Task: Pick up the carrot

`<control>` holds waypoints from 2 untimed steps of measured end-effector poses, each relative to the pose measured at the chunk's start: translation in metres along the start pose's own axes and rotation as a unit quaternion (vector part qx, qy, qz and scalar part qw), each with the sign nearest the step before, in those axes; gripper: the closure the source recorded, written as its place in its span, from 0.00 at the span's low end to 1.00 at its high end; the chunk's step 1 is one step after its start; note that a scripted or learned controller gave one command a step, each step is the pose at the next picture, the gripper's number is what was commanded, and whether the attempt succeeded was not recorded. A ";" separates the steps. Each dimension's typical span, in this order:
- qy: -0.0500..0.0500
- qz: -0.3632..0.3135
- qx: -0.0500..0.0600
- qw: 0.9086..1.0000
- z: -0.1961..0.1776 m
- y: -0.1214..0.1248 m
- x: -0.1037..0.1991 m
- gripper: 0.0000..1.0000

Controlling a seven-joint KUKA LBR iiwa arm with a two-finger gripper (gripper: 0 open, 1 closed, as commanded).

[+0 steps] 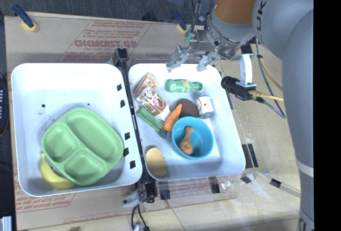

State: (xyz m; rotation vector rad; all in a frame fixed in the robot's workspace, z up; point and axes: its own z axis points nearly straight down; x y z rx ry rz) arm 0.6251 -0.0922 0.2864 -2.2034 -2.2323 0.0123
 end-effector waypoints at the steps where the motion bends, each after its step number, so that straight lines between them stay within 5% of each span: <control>1: 0.002 -0.072 0.008 0.997 0.167 -0.059 -0.028 0.00; 2: -0.001 -0.078 0.004 0.997 0.151 -0.055 -0.028 1.00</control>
